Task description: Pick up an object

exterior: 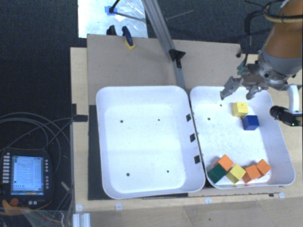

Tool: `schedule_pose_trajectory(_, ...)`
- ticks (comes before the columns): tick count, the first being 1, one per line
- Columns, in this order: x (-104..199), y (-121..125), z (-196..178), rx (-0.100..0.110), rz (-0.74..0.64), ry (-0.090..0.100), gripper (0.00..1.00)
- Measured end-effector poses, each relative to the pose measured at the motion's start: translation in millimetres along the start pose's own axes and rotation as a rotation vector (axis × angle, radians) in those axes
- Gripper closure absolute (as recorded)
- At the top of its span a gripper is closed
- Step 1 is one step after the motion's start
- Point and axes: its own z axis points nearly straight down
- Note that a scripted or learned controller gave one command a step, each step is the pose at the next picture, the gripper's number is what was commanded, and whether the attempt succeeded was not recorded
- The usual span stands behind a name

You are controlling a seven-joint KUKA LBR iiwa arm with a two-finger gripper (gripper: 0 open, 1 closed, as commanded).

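Two white bins (142, 98) on tan bench (208, 65)

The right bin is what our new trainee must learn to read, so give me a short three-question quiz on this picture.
1. True or false: the hand grips the yellow block.
2. Which block touches that yellow block's lower right corner? A) green B) blue C) orange
3. Fill in: the block cluster lies along the right bin's ____ edge, the one nearest the camera.

Key
1. False. The hand hangs open above the bin's far end, nothing between its fingers.
2. B, the blue block.
3. Bottom. There lie a green block, three orange ones and a yellow one.
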Motion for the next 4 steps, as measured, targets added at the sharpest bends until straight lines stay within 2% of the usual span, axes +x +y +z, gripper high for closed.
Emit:
schedule_pose_trajectory(1, -0.1, 0.0, -0.1, 0.000, 0.001, 0.000, 0.00)
schedule_pose_trajectory(4, -10.1, -11.3, 170.0, 0.005, 0.003, 0.000, 0.00)
